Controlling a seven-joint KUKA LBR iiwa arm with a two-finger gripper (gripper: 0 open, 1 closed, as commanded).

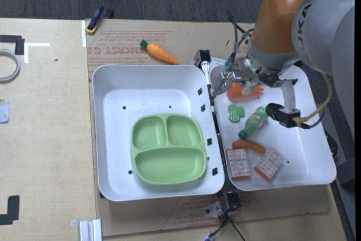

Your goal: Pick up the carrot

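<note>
An orange carrot (160, 52) with a green top lies on the cardboard behind the left bin, outside both bins. My gripper (231, 78) is down in the far left part of the right bin (309, 169), under the grey and orange arm. An orange object (246, 89) lies right beneath and beside the gripper, partly hidden by it; I cannot tell whether it is a second carrot or whether the gripper touches it.
The left bin (113, 121) holds a green divided plate (168, 148). In the right bin lie a green flat piece (235, 112), a green bottle (252, 122), a red-orange sausage shape (248, 145) and two small cartons (238, 163). A blue marker (95, 18) lies at the back.
</note>
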